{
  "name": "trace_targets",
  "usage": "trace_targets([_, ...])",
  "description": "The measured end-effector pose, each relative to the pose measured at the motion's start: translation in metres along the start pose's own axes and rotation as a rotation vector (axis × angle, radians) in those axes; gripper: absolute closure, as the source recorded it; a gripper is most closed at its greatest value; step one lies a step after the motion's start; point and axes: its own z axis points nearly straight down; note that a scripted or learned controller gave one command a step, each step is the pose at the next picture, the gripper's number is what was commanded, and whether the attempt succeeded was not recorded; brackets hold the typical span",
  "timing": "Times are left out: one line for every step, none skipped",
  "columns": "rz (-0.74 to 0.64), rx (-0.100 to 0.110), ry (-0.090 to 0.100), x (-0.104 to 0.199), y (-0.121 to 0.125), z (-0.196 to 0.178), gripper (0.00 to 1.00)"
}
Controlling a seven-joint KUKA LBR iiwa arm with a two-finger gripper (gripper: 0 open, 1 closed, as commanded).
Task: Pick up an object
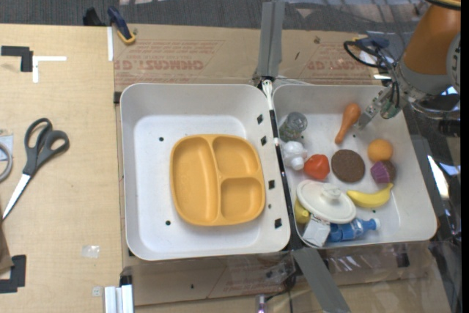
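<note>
Carrot-shaped orange toy (347, 122) lies tilted in the far part of the right bin (421, 220), its upper end just beside the gripper (375, 111), which hangs low over that bin's far right corner; whether the jaws are spread or pressed together I cannot tell, and nothing is seen pinched between them. Near the carrot lie a brown disc (348, 166), an orange ball (379, 150), a purple piece (382, 172), a banana (370, 196), a red piece (316, 167), a white lid (327, 202) and a blue bottle (350, 231). The left bin (139, 157) holds a yellow tray (217, 179) with 3 compartments. Red mirrored lettering runs across the cardboard (183, 64) behind the bins, too unclear to read. Scissors (33, 157) lie on the bench at left.
</note>
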Motion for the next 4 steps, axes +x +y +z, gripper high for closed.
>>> trace_targets([0.218, 0.000, 0.002, 0.077, 0.034, 0.001, 1.00])
trace_targets([0.219, 0.001, 0.003, 0.077, 0.033, 0.001, 0.00])
trace_targets([0.540, 0.001, 0.001, 0.069, 0.060, 0.001, 0.00])
trace_targets([0.537, 0.000, -0.002, 0.069, 0.061, -0.008, 1.00])
